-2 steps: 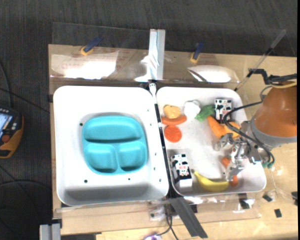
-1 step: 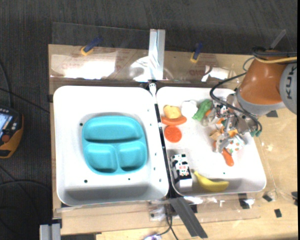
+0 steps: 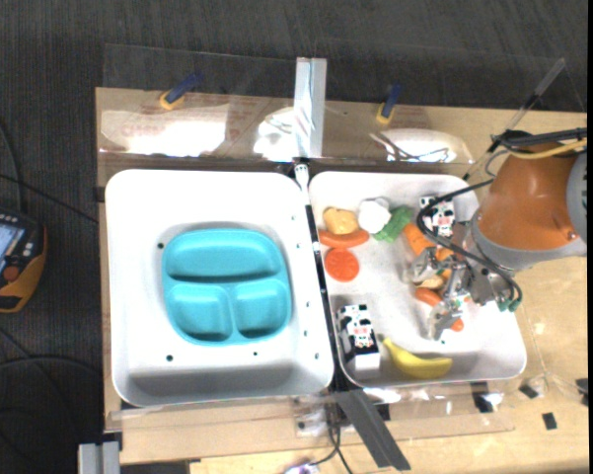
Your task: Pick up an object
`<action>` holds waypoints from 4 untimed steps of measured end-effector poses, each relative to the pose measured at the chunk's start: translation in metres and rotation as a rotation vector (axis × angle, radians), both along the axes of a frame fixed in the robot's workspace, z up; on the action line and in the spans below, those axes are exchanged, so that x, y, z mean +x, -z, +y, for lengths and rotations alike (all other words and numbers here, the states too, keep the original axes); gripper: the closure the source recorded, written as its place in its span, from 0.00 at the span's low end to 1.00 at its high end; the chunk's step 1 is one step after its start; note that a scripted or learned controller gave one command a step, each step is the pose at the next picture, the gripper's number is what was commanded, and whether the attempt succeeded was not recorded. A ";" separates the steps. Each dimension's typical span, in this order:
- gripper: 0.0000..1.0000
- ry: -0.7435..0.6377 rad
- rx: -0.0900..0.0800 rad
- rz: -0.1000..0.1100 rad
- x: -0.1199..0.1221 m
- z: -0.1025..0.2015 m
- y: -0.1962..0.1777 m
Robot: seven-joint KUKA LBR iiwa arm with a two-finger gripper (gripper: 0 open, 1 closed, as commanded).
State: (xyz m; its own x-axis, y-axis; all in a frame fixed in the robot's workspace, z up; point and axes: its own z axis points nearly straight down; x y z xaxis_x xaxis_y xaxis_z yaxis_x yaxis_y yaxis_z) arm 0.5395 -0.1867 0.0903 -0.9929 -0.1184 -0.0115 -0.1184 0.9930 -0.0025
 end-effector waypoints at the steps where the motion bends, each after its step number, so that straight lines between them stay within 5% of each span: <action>1: 0.00 0.122 -0.003 -0.003 0.002 0.033 0.000; 2: 0.00 0.204 0.000 -0.018 -0.039 0.034 -0.003; 3: 0.00 0.130 -0.003 -0.006 0.040 0.031 0.000; 4: 0.00 0.058 -0.001 -0.002 0.047 0.004 0.000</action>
